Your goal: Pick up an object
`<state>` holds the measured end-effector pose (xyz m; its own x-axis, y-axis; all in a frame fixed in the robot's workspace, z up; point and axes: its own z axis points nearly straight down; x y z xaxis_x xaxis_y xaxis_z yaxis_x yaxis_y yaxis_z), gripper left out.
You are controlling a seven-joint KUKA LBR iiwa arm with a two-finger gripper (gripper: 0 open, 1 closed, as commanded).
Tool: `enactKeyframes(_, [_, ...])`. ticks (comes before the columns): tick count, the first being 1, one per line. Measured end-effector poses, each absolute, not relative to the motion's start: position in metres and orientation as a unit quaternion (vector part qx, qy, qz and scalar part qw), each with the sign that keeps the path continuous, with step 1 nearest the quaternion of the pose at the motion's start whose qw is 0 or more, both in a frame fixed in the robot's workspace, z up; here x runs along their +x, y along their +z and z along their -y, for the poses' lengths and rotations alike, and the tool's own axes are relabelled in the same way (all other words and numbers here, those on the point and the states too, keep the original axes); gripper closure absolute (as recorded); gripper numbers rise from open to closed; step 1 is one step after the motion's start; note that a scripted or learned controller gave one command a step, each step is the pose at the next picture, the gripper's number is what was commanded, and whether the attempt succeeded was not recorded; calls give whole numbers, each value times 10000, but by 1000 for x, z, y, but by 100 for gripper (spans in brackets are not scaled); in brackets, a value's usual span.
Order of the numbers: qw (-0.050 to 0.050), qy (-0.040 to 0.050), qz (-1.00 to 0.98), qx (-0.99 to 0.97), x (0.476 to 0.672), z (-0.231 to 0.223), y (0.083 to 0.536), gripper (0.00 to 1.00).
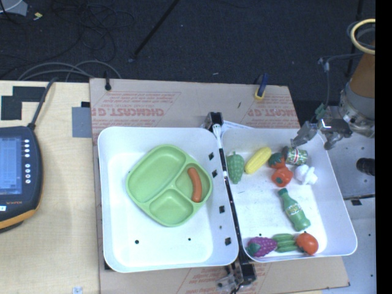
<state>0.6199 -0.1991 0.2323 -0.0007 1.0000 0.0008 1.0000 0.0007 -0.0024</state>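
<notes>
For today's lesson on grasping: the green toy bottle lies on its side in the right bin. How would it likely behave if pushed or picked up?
The green bottle looks like moulded plastic, so it is probably stiff and light for its size. Lying on its rounded side on the bin's smooth white floor, it may well roll or slide when nudged. Its glossy surface and narrow neck suggest that fingers could slip; the wider body seems the safer grip.

A teach pendant [15,173] lies on the wooden counter [61,225] left of the bins, with black cables [61,17] trailing across the dark floor behind.
</notes>
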Motion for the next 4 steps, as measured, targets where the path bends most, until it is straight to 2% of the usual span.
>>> enactKeyframes(1, [13, 4, 7079, -7063, 620, 199, 243, 100])
enactKeyframes(2, [81, 40, 7068, -7074, 552, 202, 119, 100])
enactKeyframes(3, [15, 3, 7080, -7062, 581, 143, 88, 100])
enactKeyframes(4, [1, -42, 7109, -7033, 558, 32, 193, 100])
